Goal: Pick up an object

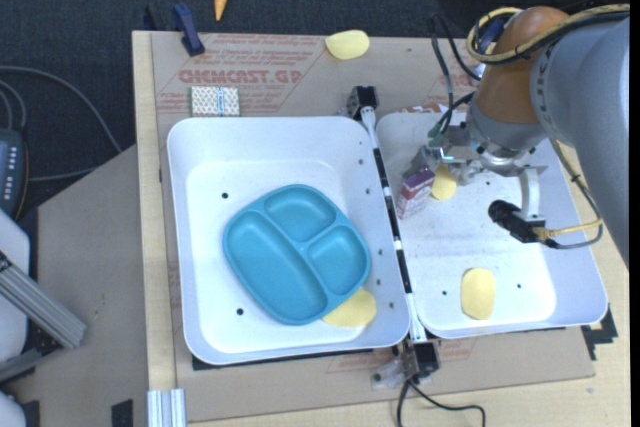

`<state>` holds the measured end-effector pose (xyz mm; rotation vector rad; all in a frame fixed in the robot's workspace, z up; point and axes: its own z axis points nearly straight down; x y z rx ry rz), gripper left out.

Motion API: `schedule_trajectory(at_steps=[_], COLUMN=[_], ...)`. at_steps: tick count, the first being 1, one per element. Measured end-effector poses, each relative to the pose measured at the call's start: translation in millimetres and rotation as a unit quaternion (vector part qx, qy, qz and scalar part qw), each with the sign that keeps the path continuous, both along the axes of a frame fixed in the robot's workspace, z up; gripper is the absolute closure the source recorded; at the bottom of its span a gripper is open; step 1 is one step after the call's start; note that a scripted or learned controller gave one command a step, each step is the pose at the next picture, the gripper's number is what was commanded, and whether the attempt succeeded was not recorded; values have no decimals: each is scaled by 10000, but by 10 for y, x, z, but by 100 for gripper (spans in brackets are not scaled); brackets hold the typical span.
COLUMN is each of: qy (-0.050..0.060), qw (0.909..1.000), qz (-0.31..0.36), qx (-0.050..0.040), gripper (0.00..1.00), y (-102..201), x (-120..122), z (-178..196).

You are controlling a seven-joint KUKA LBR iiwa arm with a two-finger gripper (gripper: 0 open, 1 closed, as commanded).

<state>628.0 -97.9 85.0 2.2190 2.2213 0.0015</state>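
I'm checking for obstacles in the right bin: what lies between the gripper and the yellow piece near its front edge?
In the camera view, bare white bin floor separates the gripper from the yellow piece.

plate (pixel 295 253) in L bin (pixel 190 165), hand (pixel 440 167) over R bin (pixel 570 300)

The flat brown cardboard-topped bench (pixel 260 75) with red lettering carries two shallow white plastic bins, left (pixel 195 215) and right (pixel 560 290), touching side by side. Along its far edge lie a pale yellow rounded object (pixel 347 44), a dark blue clip (pixel 186 28) and a small patterned white packet (pixel 215 100).
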Motion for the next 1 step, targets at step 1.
schedule_trajectory(at_steps=[1], qy=[-10], qw=[10000], qz=[3], qx=[-2], gripper=[100], y=[3], x=[5], z=[101])
